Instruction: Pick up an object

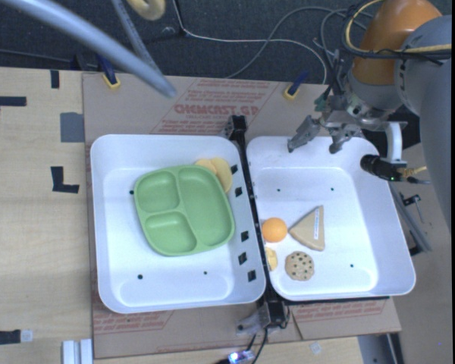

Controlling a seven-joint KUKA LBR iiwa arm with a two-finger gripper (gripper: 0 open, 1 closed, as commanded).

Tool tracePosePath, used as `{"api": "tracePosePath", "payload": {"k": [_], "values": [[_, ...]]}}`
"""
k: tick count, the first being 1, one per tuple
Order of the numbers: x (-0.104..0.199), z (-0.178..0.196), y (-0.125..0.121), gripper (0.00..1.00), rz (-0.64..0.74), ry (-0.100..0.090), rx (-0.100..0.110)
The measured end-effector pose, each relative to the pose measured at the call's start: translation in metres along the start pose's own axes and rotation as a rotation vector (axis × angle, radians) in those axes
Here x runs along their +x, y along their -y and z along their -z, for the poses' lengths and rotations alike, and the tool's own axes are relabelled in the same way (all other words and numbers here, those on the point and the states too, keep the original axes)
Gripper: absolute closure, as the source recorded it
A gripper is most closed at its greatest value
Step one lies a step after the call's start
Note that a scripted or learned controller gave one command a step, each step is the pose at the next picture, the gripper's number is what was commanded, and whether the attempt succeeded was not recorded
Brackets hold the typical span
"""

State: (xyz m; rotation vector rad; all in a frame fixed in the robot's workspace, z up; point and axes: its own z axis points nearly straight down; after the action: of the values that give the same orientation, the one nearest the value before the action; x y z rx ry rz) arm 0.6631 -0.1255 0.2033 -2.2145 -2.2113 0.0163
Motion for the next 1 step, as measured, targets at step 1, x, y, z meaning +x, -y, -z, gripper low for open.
{"api": "tracePosePath", "payload": {"k": [1], "values": [[0.0003, 0.0091, -0.0029, 0.00, 0.003, 0.002, -0.014]]}}
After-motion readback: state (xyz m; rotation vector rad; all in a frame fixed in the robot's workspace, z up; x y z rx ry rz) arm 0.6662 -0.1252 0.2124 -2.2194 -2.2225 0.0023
